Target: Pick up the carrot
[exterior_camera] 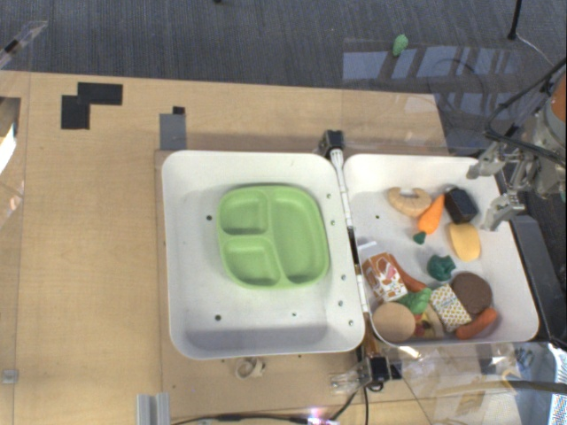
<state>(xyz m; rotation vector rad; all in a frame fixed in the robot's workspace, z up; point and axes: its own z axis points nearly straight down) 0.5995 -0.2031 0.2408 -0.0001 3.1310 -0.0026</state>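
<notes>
Nearest the bench's front edge, toy foods crowd the right bin (523, 277). Farther back lies the carrot (430, 217), between a tan pastry (408, 202) and a black block (460, 205). Beyond, at the bin's right rim, the gripper (507, 189) hovers with fingers spread, grasping nothing.

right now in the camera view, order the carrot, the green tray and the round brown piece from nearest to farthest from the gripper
1. carrot, top of the right bin, just left of the gripper.
2. round brown piece, lower in the same bin.
3. green tray, in the left bin, farthest.
</notes>
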